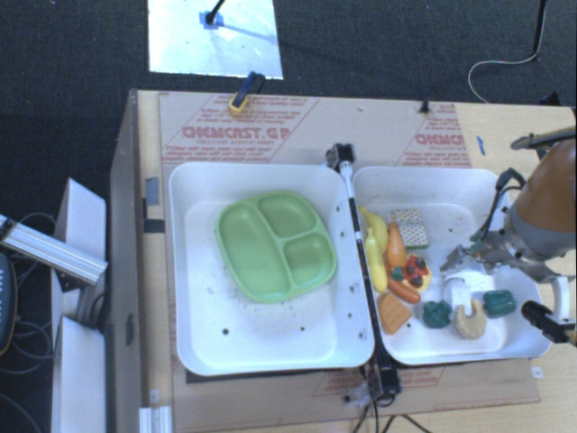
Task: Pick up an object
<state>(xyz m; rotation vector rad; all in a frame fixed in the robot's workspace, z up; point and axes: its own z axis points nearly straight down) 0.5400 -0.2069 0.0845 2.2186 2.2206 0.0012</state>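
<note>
- Small plastic toy foods (397, 269) are lying clustered in the right white bin (451, 192), none lifted yet.
- Jaws (458, 289) are hovering over them; whether they are open cannot be told.

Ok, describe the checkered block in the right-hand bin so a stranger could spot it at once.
Start at the right bin, the one crowded with toy food, beside the bin that holds the green tray. Look at the top of the pile, just right of the yellow banana and the carrot. The checkered block is flat, squarish and pale-patterned, unlike its plain neighbours.
</note>
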